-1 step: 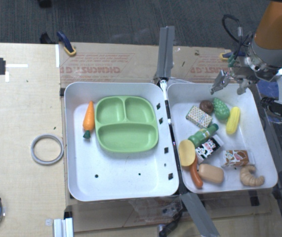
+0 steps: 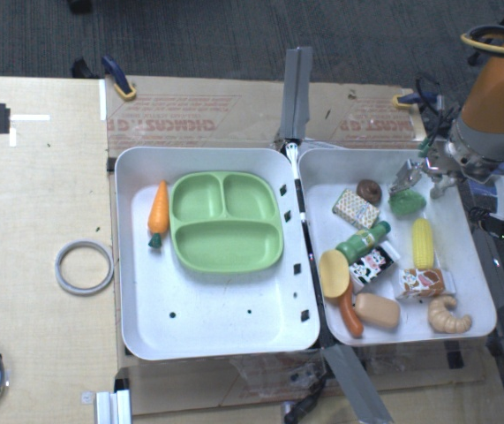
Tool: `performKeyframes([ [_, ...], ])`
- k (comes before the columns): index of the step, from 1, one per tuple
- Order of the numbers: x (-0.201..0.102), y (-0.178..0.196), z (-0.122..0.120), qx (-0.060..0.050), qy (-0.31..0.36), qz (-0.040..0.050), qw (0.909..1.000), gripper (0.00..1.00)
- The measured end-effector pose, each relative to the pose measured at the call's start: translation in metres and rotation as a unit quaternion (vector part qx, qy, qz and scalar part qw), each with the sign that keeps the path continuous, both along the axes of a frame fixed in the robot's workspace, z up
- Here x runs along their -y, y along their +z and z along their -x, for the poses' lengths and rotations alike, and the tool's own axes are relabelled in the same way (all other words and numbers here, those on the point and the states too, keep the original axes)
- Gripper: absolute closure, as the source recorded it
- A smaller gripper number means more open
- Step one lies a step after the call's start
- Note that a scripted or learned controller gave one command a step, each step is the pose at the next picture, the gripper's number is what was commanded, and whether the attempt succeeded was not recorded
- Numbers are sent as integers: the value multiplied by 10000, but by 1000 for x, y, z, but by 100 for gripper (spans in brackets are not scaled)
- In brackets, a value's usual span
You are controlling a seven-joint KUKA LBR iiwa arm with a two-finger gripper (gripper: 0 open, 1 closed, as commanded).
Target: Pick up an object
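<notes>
Metal two-finger gripper (image 2: pixel 408 182) at right white bin's (image 2: pixel 478 263) 1 o'clock corner, just above round green plastic toy (image 2: pixel 407 203); contact unclear, finger state cannot tell. Brown donut (image 2: pixel 369 189) at toy's 9 o'clock.

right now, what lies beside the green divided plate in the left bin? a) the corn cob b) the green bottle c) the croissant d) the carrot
d: the carrot lies along the left edge of the green divided plate in the left bin; the other three are in the right bin.
</notes>
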State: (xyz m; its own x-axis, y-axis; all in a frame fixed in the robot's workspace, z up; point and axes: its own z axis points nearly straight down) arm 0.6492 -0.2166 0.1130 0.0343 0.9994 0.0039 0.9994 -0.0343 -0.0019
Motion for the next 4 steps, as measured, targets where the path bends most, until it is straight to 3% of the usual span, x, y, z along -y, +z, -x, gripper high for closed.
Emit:
performKeyframes([
  [2,-51,-21,75,4,-93,22,10000,0],
  [3,-50,-12,75,5,-114,22,9999,100],
  [4,-46,-12,75,7,-127,49,9999,0],
])
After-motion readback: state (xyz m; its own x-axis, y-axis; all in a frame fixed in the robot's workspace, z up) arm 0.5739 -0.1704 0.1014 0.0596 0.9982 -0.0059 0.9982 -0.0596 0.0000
